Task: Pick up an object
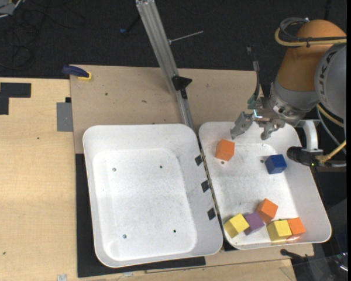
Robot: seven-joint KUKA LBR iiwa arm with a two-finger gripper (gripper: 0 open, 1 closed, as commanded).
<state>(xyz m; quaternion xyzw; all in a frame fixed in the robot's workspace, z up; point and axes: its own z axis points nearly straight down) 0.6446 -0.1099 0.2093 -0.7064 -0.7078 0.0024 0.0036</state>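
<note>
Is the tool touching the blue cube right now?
Apart. The camera view shows the tool up near the bin's far edge, with white floor between it and the blue cube.

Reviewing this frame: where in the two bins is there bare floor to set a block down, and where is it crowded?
The left bin is bare throughout. In the right bin, the middle is free, between the orange cube, the blue cube and the near-corner cluster, which is crowded.

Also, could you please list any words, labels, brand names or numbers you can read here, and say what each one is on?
None: no readable text stands on the white bins, the coloured blocks, the bench or the arm.
</note>
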